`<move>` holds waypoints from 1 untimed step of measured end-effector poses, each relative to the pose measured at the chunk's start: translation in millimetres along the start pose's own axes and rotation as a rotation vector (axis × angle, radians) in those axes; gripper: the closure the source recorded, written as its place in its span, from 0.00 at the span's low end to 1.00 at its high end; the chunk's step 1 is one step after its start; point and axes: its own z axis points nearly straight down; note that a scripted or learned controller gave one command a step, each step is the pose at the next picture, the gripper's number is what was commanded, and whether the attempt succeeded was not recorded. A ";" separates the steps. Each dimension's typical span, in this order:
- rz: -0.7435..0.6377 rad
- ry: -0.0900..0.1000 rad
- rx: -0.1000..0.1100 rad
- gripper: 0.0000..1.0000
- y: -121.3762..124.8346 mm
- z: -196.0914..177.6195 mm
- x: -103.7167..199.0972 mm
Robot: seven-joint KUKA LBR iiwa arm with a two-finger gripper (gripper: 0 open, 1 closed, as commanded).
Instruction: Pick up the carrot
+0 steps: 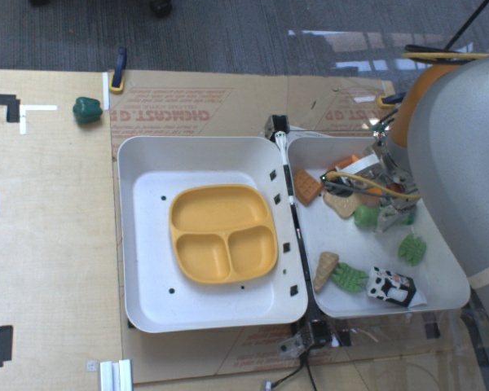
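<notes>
The grey arm (464,153) fills the right bin's (440,287) far right side. Left of that bin, touching it, the left bin (138,243) holds a yellow divided plate (222,233) with bare floor all round. In the right bin's upper half the gripper (381,187) hangs among cables; whether its fingers are apart or together cannot be told. The carrot (307,187) lies against the bin's left wall, left of the gripper. Toys crowd the near edge: cow-patterned block (390,287), green pieces (350,278), cone (324,269).
</notes>
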 end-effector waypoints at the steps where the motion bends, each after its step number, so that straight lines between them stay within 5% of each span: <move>1: 0.047 0.004 0.000 0.00 18.1 0.0 -1.0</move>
